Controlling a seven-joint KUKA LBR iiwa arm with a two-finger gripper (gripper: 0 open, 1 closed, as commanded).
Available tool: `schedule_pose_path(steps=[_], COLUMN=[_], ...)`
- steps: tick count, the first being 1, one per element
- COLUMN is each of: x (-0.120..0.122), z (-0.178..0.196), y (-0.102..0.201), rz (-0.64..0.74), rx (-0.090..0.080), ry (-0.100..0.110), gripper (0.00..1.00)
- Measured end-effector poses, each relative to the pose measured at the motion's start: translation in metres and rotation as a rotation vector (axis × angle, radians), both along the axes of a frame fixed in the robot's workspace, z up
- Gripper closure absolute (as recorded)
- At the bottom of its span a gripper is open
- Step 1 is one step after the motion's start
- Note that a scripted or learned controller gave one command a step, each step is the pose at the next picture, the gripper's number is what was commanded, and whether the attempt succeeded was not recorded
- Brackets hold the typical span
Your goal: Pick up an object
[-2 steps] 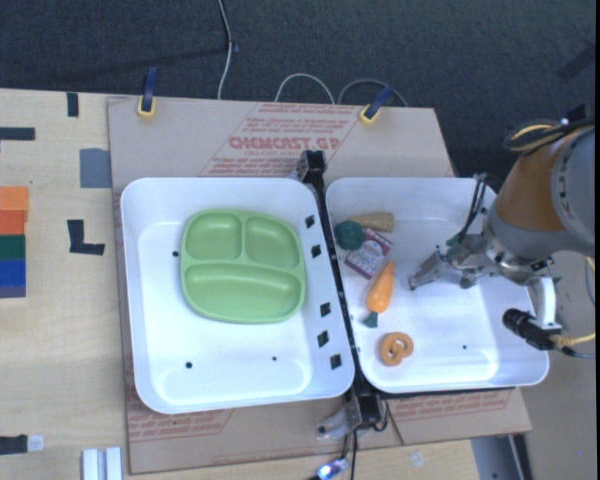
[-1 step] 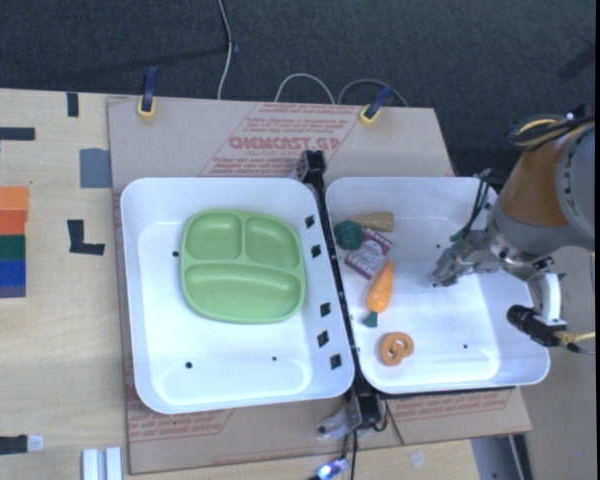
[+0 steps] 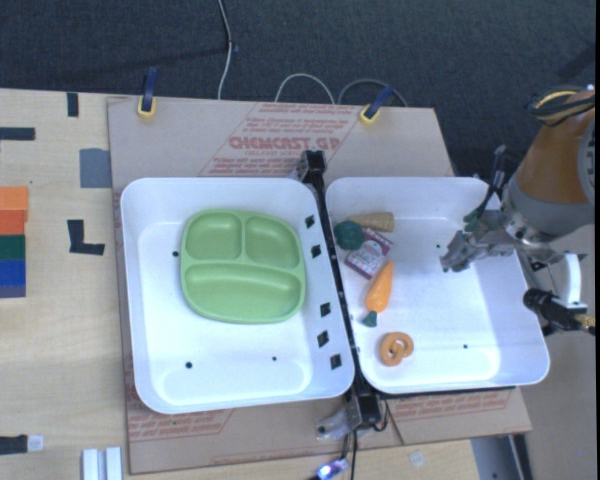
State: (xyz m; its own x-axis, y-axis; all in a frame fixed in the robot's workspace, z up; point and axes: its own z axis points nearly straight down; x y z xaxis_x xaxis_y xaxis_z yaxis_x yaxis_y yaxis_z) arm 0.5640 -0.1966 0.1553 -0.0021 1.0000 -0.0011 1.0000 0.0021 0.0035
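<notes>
Here my tool point(image 3: 458, 255), its opening impossible to judge, sits right of the carrot point(image 3: 379, 290), whose long axis runs tip-down toward the pretzel point(image 3: 396, 348).

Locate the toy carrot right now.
The carrot lies in the right bin, near its left wall, between the pink packet and the pretzel.

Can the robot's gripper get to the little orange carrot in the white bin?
Probably yes. The gripper hangs over the right white bin, and bare floor lies between it and the orange carrot.
</notes>
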Motion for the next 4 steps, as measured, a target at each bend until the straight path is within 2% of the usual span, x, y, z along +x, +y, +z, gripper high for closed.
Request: schedule_pose_path(steps=[1, 2, 3, 4], x=[0.003, 0.010, 0.008, 0.011], z=[0.043, 0.105, 0.099, 0.087], y=[0.001, 0.003, 0.045, 0.108], rz=[0.000, 0.000, 0.003, 0.005], rx=[-0.001, -0.002, 0.001, 0.003], ry=[0.000, -0.003, 0.004, 0.005], gripper=[1.00, 1.00, 1.00, 1.00])
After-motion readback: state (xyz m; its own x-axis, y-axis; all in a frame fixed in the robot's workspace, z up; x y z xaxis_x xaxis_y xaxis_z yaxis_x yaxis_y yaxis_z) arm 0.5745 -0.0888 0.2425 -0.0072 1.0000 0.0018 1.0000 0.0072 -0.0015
